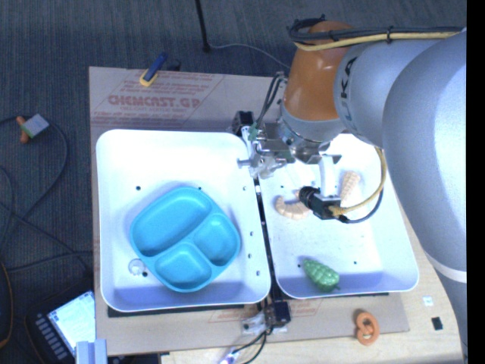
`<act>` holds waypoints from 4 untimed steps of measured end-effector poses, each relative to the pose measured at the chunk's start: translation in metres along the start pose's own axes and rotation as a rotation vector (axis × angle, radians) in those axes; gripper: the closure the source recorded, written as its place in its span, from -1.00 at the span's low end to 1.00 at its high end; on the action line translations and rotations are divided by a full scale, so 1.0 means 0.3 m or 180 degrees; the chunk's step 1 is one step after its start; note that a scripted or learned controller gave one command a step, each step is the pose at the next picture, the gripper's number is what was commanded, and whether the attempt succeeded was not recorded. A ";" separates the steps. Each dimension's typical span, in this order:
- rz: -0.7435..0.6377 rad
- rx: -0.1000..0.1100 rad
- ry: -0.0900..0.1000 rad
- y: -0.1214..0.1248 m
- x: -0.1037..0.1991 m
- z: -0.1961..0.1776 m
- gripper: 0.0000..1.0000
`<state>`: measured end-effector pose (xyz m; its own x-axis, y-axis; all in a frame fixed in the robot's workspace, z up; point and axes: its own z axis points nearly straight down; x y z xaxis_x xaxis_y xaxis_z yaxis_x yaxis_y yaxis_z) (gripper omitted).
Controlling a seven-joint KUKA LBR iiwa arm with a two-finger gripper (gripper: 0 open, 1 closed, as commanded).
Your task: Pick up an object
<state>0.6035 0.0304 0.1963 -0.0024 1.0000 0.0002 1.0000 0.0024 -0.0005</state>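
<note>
While the left bin (155,156) holds a tray (184,237), the right bin (379,258) holds toys (320,274).

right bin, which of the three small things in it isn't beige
The green bumpy one, lying alone near the lower rim of the right bin. The curved piece and the ridged piece higher up are both pale beige.

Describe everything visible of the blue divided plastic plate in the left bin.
The blue divided plastic plate is smooth, glossy moulded plastic with rounded corners and three recessed compartments, one large and two smaller, with nothing in them. It lies flat, right side up, turned at a slant, on the floor of the left white bin, toward its near side. A small clear ring sits by its near-left edge; whether they touch is unclear.
</note>
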 end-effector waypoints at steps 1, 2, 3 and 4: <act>0.0004 0.0001 -0.0003 0.215 0.058 0.041 1.00; -0.0001 -0.0005 0.0000 0.217 0.284 -0.165 1.00; 0.0003 0.0004 -0.0002 0.082 0.380 -0.149 1.00; 0.0003 0.0007 -0.0004 0.051 0.475 -0.095 1.00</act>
<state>0.6184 0.1730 0.2247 -0.0013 1.0000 -0.0010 1.0000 0.0013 -0.0027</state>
